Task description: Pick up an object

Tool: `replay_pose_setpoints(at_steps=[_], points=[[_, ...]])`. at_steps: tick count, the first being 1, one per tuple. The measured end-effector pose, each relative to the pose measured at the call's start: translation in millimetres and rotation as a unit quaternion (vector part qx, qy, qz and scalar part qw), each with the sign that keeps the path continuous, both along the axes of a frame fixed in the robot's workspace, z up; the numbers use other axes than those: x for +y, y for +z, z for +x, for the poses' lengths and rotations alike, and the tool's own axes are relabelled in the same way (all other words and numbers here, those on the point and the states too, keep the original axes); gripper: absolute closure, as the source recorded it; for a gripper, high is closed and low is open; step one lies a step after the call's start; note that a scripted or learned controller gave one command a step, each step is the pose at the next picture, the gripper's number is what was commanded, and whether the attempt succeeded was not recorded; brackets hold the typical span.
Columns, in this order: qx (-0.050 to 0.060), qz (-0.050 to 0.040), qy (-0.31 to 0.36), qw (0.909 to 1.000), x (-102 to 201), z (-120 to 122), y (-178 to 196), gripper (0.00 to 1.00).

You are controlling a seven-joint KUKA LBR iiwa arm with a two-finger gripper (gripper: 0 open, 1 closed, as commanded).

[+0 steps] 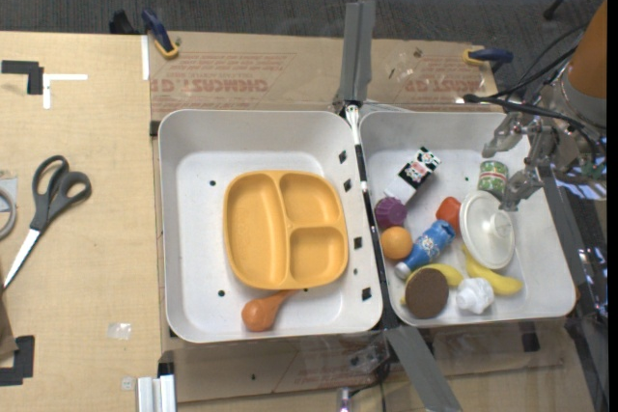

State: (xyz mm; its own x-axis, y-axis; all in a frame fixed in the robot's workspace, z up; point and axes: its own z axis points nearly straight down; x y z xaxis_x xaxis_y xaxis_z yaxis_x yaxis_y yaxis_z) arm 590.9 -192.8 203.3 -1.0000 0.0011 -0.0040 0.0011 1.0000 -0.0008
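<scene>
My gripper (pixel 509 164) hangs over the far right part of the right bin (pixel 555 236), its two metal fingers (pixel 493 141) spread open with nothing held between them. A green can (pixel 493 178) stands just below and beside the fingers, apart from them. Close by lie a white dish (pixel 488 229), a red piece (pixel 448 209), a blue bottle (pixel 430 244), an orange ball (pixel 395 241), a purple object (pixel 390 210), a black-and-white carton (pixel 418 167), a banana (pixel 494 276), a brown disc (pixel 426 291) and a white crumpled lump (pixel 473 296).
The left bin (pixel 183 207) holds a yellow divided plate (pixel 285 229) and an orange drumstick-shaped toy (pixel 263 309). Scissors (pixel 43 203) lie on the bench at the left. Cables run beside the arm at the right edge.
</scene>
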Motion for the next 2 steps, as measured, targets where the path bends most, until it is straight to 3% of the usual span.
replay_pose_setpoints(at_steps=[1,2], points=[[0.0,0.0004,-0.04,0.9992,28.3,9.0,-110.1,0.0],[0.0,0.0005,-0.05,0.9988,92.3,-12.1,-110.6,0.0]])
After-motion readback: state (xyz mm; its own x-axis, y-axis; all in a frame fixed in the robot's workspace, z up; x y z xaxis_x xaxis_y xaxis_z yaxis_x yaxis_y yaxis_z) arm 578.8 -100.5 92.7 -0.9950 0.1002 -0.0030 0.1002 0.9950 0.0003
